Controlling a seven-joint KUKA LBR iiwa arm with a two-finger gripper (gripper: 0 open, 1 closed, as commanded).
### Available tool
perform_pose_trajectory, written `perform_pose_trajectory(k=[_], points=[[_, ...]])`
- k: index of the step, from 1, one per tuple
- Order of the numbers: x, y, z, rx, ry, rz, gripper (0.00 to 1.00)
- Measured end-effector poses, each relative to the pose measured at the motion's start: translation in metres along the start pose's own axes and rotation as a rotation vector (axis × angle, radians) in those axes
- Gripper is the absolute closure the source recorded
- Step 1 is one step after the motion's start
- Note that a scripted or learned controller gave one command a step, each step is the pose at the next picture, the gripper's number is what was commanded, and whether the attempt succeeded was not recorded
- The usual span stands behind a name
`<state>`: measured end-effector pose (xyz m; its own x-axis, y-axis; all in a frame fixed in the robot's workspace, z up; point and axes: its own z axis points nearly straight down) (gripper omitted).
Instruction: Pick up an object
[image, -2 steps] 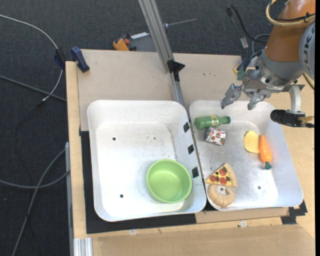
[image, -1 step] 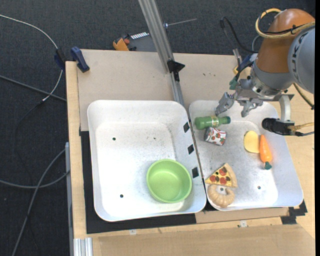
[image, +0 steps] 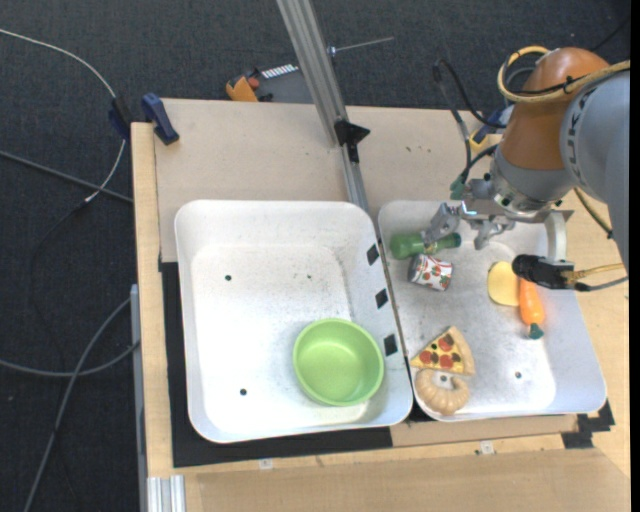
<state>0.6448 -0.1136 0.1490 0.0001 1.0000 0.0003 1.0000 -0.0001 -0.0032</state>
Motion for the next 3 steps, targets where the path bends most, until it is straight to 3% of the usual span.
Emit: perform_pose_trajectory(k=[1, 2, 3], points=[[0.0, -0.001, 0.053, 0.001, 0.0, 0.0, 0.0], [0.0, 0.001, 0.039, -0.004, 0.0, 0.0, 1.0], [0.001, 0.002, -0.025, -0.009, -0.001, -0.001, 1.0]])
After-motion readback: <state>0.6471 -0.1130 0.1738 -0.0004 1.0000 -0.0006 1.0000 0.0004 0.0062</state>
